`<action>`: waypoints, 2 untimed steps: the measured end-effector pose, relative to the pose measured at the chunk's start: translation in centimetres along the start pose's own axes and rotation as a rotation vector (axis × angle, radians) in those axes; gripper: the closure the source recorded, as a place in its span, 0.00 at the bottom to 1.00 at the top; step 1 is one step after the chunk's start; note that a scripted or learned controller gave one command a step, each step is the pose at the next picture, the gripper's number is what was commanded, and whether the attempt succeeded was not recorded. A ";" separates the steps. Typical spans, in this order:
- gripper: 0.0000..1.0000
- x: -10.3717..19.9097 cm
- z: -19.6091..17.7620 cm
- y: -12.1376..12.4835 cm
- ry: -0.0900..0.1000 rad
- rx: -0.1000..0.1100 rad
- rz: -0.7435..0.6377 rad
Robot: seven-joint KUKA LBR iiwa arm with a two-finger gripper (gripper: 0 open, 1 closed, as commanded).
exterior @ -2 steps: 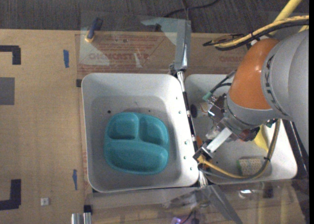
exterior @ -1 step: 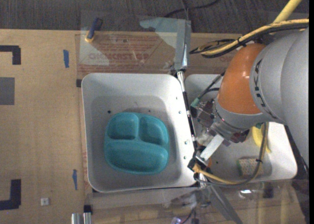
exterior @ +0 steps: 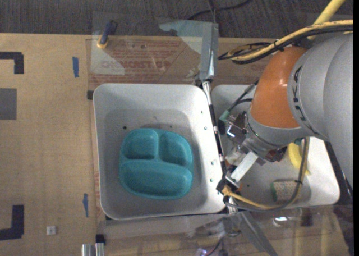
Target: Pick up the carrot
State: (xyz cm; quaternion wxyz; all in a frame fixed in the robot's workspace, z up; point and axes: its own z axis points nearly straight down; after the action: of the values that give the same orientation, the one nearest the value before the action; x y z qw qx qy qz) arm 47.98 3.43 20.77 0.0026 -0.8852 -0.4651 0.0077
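Observation:
A short tan piece with a green end (exterior: 285, 189) lies near the front of the right bin (exterior: 325, 193); it may be the carrot, though its colour looks washed out. The arm's orange-banded wrist covers most of that bin. Below the wrist, my gripper (exterior: 261, 149) points down over the bin's left half, up and to the left of the tan piece and apart from it. I see nothing held in the gripper.
A teal divided plate (exterior: 156, 162) sits in the left bin (exterior: 112, 109). A yellow object (exterior: 295, 156) lies in the right bin beside the wrist, partly hidden. The wall between the two bins (exterior: 215, 137) runs just left of the gripper. Yellow cables loop over the right bin.

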 end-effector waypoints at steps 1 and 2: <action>1.00 -2.0 0.5 1.3 0.006 -0.005 -0.005; 1.00 -3.8 2.7 2.6 0.006 -0.005 -0.069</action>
State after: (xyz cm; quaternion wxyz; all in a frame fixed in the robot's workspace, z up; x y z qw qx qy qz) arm 47.90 -1.14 18.11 0.0024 -0.8687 -0.4953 0.0037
